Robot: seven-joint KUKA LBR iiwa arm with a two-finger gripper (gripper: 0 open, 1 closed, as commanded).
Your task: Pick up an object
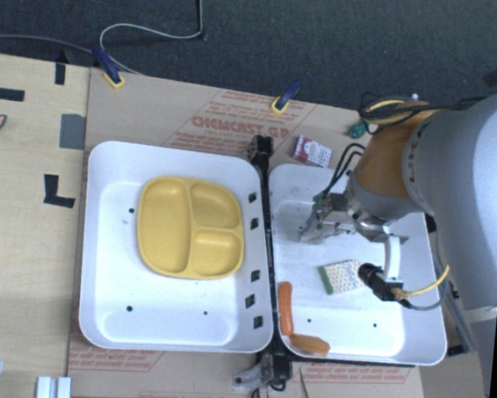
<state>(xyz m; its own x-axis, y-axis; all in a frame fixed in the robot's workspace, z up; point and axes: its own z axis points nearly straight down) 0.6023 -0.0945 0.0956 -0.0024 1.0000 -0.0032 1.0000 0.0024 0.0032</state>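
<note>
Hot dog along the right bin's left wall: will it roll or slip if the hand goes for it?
The hot dog looks long and round, so it would probably roll if nudged sideways. It lies close to the right bin wall, which likely crowds one finger. Its smooth, toy-like surface may slip.

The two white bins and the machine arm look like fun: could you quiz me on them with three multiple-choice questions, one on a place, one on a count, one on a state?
1. Where is the yellow plate?
A. left bin
B. right bin
C. on the cardboard

2. How many compartments does the plate have?
A. one
B. three
C. five

3. How does the sausage lie?
A. flat on the bin floor
B. standing on end
C. on the plate

Answers:
1 A: the yellow plate sits in the left bin.
2 B: ridges split it into three.
3 A: the sausage lies flat in the right bin, by its left wall.
</note>
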